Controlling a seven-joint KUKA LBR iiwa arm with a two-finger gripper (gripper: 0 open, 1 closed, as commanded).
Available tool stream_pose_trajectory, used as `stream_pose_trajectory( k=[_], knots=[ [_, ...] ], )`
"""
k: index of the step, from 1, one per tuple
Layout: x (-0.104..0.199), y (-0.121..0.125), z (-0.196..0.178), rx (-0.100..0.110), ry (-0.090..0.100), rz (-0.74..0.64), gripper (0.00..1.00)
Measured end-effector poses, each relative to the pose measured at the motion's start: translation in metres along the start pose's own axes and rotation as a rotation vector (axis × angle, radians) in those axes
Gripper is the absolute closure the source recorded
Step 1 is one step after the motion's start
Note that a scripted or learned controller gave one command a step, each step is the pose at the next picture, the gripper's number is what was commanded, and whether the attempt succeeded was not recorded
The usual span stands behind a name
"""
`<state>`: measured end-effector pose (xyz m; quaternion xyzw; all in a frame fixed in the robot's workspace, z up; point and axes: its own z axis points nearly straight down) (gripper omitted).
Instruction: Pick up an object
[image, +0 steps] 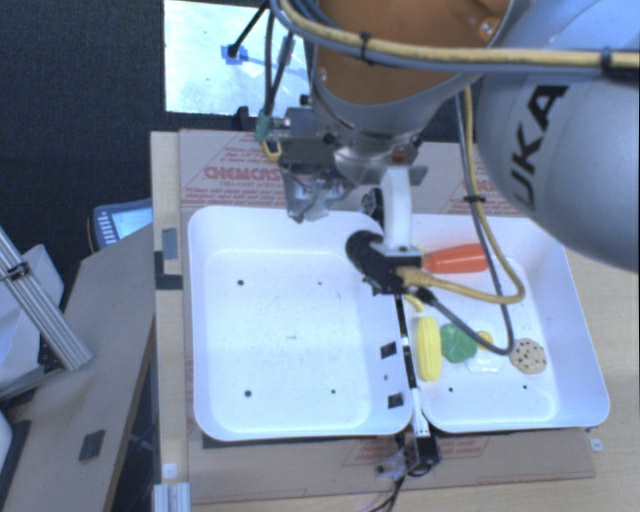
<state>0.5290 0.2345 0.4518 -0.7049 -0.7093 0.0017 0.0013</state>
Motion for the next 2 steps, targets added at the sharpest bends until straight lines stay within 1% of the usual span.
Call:
stream_pose_trajectory(
  k=[1,2],
  knots=[
    [0.0,-0.033,-0.016,-0.005,0.002,-0.001,1.0],
    [0.0,-0.039,-0.088,-0.013,0.005,-0.001,1.0]
  ],
)
